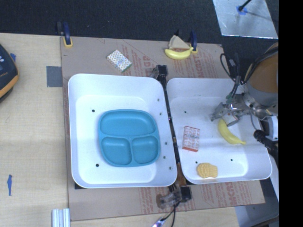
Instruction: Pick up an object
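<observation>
Approach to the banana

The gripper point(226, 113) hung spread wide, nothing held, just above the banana point(229, 133) in the right bin point(189, 86); next it needed to descend and close.

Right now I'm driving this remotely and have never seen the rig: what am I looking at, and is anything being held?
This is one fixed camera looking down at a slant on a bench. Two shallow white bins sit side by side. The left bin holds a blue divided plate. The right bin holds a banana, a small red-and-white packet and a yellow cookie-like item. The grey arm reaches in from the right; its metal gripper sits just above the banana's upper end. I can't tell whether it has closed on anything, so treat nothing as held. Outside the bins lie a second banana and a patterned packet.
</observation>
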